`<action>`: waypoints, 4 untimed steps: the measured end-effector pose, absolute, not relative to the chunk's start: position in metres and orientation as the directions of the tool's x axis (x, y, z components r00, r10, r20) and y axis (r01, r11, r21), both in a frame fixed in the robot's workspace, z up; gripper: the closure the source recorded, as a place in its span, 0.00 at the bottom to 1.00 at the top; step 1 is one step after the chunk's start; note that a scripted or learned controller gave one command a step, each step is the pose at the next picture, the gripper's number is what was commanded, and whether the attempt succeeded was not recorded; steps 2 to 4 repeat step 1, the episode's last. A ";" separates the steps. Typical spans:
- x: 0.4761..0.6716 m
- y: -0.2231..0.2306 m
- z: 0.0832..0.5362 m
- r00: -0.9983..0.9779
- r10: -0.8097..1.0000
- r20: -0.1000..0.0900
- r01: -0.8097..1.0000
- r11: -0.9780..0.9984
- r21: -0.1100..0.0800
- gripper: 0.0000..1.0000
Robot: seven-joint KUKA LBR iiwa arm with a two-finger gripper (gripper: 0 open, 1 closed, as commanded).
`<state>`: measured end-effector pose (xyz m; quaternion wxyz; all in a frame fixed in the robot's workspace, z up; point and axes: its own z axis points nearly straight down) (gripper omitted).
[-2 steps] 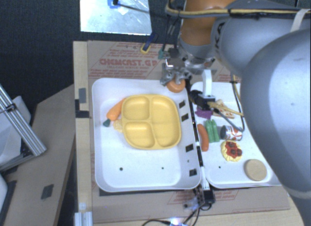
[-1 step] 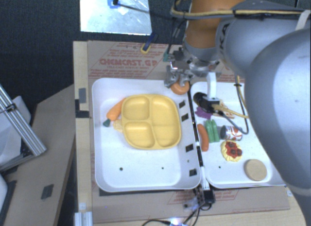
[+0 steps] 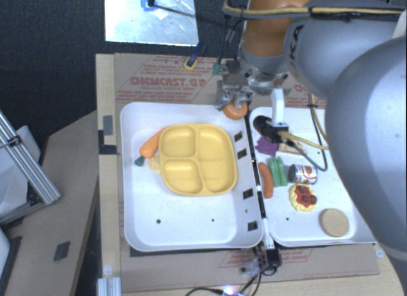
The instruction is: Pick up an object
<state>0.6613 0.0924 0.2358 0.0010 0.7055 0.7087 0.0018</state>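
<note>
Two white bins sat side by side on the bench, and the gripper (image 3: 231, 99) hung over the far rim of the left bin (image 3: 137, 180), right up by the divide. Just beneath it, touching or near enough, was a small round orange piece (image 3: 236, 111). Was the gripper open or closed on it? From this angle I could not tell, so no call on a hold.

Down in the left bin, a yellow divided plate (image 3: 196, 159) took up the middle, with a carrot (image 3: 151, 143) tucked against its left edge. Over in the right bin (image 3: 286, 228) there was a cluster: a purple piece (image 3: 267, 146), a green piece (image 3: 277, 170) just below it, and a reddish sausage (image 3: 266, 180) lying along the divider. Beside those stood a small can (image 3: 304, 174), then a toy pizza slice (image 3: 304, 197), and nearest the camera a round tan disc (image 3: 334, 222), apart from the rest.
</note>
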 end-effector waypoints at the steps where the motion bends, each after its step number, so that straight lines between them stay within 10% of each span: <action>1: 0.654 0.083 0.224 0.000 1.000 -0.001 1.000 0.000 0.000 1.00; 4: 0.654 0.083 0.224 0.000 1.000 -0.001 1.000 0.000 0.000 1.00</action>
